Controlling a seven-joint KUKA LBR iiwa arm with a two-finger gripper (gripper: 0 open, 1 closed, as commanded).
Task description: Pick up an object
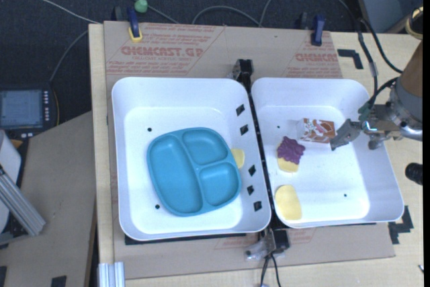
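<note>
Presently, from the overhead camera view, two shallow white bins are recorded side by side on the bench. Left bin (pixel 127 165): one blue divided tray (pixel 193 170), lying flat, with a small yellow piece (pixel 238 158) touching its right rim. Right bin (pixel 376 191): one orange-and-white packet (pixel 318 130) near the middle of the far half; one purple grape-like item (pixel 291 149) just beside it toward the near side, resting on a pale yellow piece (pixel 288 166); one larger yellow item (pixel 288 203) against the near left wall, apart from the others. Gripper (pixel 342 136): entered from the right over the right bin, a dark finger (pixel 345 133) seen angled down toward the packet and just beside its right edge; nothing is seen held, and whether the jaws are spread or closed cannot be told from this angle. Step judged in hand: approach to a candidate, most likely the packet, with no grasp yet made. Next move judged to call for centring over the packet, lowering to the bin floor, and closing across its narrower side; the flat, thin wrapper may slip.
</note>
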